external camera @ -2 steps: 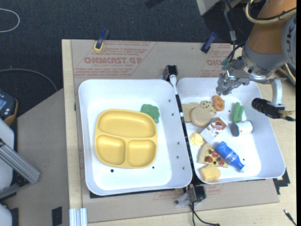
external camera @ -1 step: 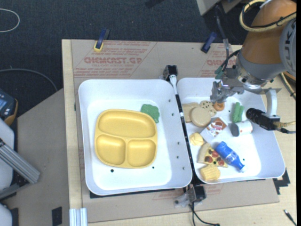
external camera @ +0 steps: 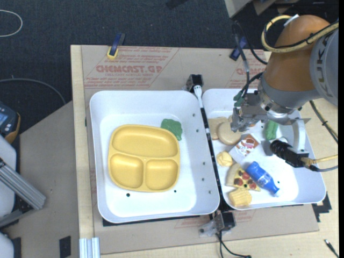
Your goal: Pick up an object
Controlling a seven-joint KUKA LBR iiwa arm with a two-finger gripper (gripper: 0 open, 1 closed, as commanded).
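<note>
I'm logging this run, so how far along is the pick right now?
Nothing looks picked yet. The end effector is low in the right bin, over the tan round piece; whether it grips anything can't be seen. The blue bottle and pizza slice lie untouched. Grasping and lifting remain.

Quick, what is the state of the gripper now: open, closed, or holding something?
Gripper: low in the right bin above a tan round piece; open or closed cannot be told.
</note>
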